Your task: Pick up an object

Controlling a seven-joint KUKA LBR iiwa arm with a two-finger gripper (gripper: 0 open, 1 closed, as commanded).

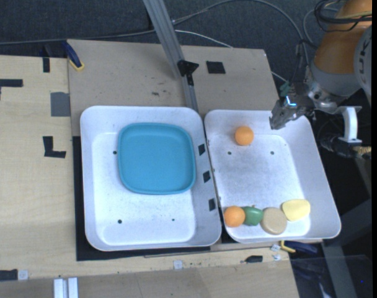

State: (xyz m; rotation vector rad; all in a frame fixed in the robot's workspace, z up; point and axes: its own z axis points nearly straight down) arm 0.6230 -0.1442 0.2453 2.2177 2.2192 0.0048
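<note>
Two shallow white bins side by side on the tabletop [27,166]. In the left bin [95,222], a blue square plate [156,158] with rounded corners, lying flat near the middle. In the right bin [269,166], an orange ball [243,135] alone near the far edge, small, round, plain in colour. Along the near edge of the same bin, a row of four small things close together: another orange ball [234,216], a green piece [253,215], a beige round piece [274,221], a pale yellow piece [296,209] nearest the right corner. Above the far right corner of the right bin, the hand [280,118], dark, pointing down toward the bin, nothing visible between the fingers. Cannot tell whether wide or narrow. Hand and far orange ball near, but apart.
</note>
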